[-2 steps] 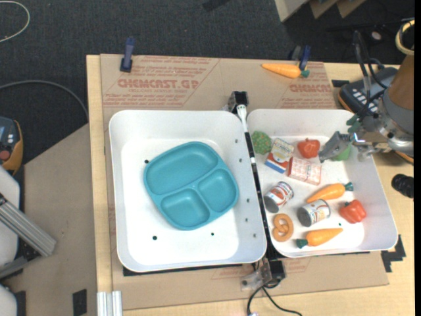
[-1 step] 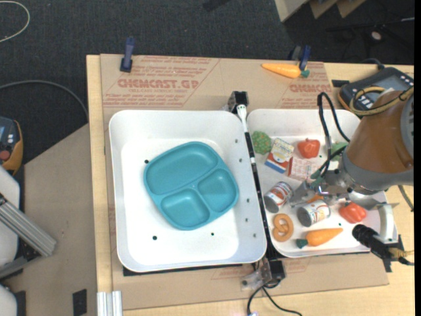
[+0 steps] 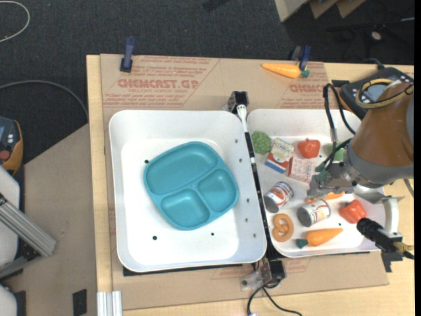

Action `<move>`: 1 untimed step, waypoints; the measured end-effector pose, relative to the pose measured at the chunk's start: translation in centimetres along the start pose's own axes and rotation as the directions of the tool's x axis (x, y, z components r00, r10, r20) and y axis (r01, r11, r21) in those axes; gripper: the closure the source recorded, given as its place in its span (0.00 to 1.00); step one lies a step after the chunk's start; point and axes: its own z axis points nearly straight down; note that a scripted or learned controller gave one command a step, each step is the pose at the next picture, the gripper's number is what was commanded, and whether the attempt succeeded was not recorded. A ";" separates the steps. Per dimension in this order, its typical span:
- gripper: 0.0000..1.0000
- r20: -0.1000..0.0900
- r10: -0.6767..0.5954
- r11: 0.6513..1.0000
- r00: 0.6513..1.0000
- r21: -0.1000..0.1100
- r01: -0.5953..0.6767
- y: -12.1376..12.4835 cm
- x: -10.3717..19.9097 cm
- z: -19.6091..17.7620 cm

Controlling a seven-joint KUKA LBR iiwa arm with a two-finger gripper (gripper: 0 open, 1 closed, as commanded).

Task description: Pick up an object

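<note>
We read "CHEMCAST G.P" in red print on the brown cardboard sheet (image 3: 164, 84) under both bins, and it repeats fainter behind the right bin (image 3: 279, 118). Using that right bin as our landmark: inside it we see a carton (image 3: 281, 151) with a red and blue label too small to read, and two small cans (image 3: 279, 195) with labels we cannot make out. The arm (image 3: 385, 137) comes in over the bin's right side, orange band up top, wrist bent down toward the bin's middle. The gripper (image 3: 327, 183) sits low over a can (image 3: 314, 212) and an orange piece; whether its claw is apart or together, we cannot tell. A carrot (image 3: 322, 236) lies near the bin's front edge.
</note>
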 end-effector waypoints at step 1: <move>1.00 -0.004 -0.009 1.000 1.000 -0.003 0.009 -2.0 7.2 -6.3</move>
